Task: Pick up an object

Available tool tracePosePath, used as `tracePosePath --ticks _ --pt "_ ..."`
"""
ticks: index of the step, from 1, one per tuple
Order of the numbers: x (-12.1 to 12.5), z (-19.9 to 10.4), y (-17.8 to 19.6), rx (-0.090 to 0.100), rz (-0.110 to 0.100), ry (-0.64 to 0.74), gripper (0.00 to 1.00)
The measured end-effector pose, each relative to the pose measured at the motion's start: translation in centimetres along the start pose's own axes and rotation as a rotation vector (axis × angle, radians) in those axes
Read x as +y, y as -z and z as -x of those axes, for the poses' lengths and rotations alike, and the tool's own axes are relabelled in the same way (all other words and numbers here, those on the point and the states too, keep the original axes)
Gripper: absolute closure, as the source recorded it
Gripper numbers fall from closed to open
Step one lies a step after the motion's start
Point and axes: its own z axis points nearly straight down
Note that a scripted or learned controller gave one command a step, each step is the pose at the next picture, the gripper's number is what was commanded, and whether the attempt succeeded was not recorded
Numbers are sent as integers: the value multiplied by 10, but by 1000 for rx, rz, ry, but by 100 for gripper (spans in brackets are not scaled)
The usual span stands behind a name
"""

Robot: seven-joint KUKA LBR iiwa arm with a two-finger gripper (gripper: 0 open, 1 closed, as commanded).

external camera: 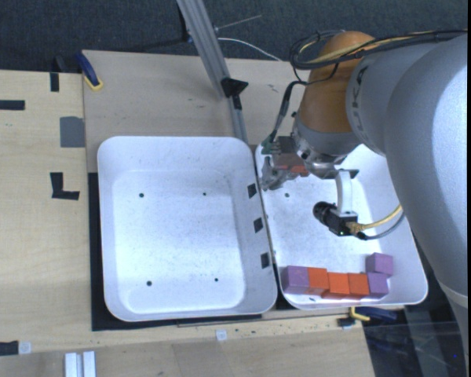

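Note:
A row of small blocks lies along the near wall of the right bin (404, 246): a purple block (297, 277) at the left, orange blocks (337, 283) in the middle, and purple blocks (380, 264) stacked at the right end. My gripper (273, 173) hangs over the far left corner of the right bin, close to the wall shared with the left bin, well apart from the blocks. The grey arm with its orange band (330, 93) covers the far right part of that bin.
The left bin (110, 210) sits beside the right one. A slanted metal pole (212, 49) rises behind the bins. A black fitting with a cable (334, 218) hangs from the wrist above the right bin's middle.

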Motion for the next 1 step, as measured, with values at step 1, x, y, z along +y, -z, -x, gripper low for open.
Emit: tracePosePath --ticks 1 --pt "-105 -27 0 1 -10 -3 100"
